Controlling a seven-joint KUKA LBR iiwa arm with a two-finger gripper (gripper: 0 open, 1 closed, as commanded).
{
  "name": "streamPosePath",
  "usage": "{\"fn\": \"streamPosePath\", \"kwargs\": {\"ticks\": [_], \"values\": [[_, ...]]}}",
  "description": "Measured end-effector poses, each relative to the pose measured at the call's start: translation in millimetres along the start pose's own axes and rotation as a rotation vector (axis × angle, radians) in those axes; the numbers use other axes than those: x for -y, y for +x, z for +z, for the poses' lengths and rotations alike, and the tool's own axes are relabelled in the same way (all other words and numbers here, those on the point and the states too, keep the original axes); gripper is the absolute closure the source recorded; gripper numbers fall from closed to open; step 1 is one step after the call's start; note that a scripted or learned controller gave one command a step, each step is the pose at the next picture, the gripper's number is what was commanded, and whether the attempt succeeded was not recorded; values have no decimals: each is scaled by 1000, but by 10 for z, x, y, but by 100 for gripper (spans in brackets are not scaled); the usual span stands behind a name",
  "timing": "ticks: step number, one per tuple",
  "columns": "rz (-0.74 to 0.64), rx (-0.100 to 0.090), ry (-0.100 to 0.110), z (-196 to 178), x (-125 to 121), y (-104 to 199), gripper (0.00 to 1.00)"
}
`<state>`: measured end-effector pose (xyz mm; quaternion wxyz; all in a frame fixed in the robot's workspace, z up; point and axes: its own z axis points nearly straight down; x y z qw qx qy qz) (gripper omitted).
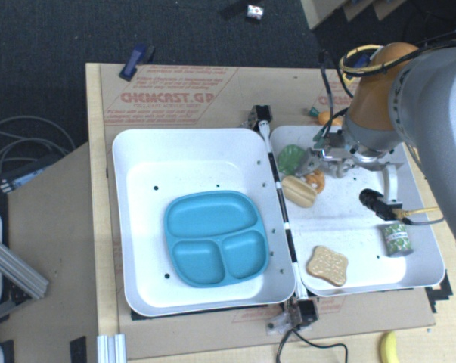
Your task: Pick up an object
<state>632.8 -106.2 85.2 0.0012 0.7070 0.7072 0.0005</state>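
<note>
Grey gripper (327,159) hangs low in your right bin (420,267), near the bread roll (299,191) and green toy (291,158); you're at the reach. Next, close on one, then lift.

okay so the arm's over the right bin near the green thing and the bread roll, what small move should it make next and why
Probably a short descent straight down. The tool sits low in the right bin, among the green item, the orange piece and the bread roll. Nothing is visibly between its fingers, so closing in on that cluster seems the sensible step.
</note>
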Motion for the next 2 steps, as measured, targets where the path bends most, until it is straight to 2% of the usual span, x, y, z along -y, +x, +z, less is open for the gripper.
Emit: {"fn": "streamPosePath", "kwargs": {"ticks": [1, 2], "values": [[-1, 2, -2, -101, -5, 1, 100], [-2, -1, 0, -1009, 445, 449, 100]]}}
